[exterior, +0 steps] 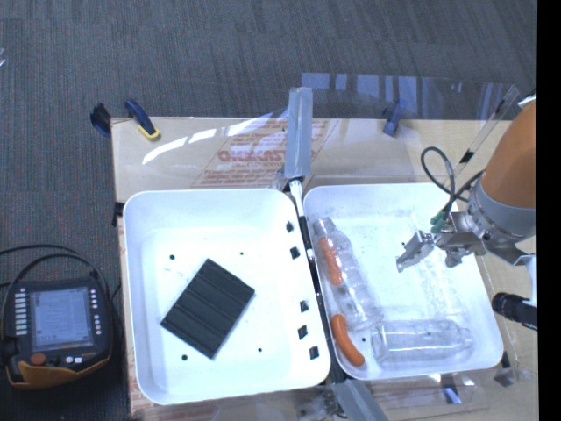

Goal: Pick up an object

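Observation:
My gripper [432, 251] hovers over the upper right part of the right bin [386, 202], its fingers spread open and nothing visible between them. A clear plastic bottle [419, 338] lies on its side at the bin's front, below the gripper. Another clear bottle [351, 274] lies along the bin's left wall with an orange piece [330, 260] at it. A second orange piece [348, 340] lies at the front left corner. In the left bin [149, 226] a flat black ribbed block [209, 308] lies slantwise.
A grey divider bar [299, 139] runs back from between the bins. A teach pendant [55, 323] sits off the bench at the left. Blue clamps [140, 119] hold the board's back edge. A black cable [438, 169] loops above the gripper.

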### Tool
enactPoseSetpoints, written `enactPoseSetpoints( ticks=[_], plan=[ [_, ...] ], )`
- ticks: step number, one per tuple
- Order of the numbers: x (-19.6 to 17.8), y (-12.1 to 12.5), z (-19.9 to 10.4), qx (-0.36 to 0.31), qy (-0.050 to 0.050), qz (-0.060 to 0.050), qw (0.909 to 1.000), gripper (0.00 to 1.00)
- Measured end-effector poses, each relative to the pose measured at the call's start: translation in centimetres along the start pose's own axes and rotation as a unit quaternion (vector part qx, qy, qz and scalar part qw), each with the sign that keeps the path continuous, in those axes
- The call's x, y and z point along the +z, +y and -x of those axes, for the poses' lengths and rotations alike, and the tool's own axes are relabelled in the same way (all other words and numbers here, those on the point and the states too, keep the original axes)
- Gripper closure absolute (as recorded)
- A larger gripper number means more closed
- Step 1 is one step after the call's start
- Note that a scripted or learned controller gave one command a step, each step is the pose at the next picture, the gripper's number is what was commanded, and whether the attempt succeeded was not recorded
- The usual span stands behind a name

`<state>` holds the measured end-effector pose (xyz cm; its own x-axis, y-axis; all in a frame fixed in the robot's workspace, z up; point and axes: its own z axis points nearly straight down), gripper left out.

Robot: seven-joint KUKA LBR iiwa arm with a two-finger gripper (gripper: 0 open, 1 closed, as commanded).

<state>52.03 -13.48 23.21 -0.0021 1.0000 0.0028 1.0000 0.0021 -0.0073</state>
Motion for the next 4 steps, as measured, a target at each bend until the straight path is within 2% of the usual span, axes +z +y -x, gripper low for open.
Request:
enactPoseSetpoints(
  ticks=[1, 2, 3, 4],
  plan=[
    [9.6, 4.9, -2.6, 0.0, -0.007, 0.013, 0.9999, 0.0],
    [14.4, 12.4, -3.9, -0.007, -0.003, 0.003, 1.0, 0.0],
    [14.4, 4.0, -4.6, -0.059, -0.001, 0.002, 0.9982, 0.0],
    [14.7, -4.4, -2.9, -0.101, 0.0, 0.001, 0.9949, 0.0]
  ],
)
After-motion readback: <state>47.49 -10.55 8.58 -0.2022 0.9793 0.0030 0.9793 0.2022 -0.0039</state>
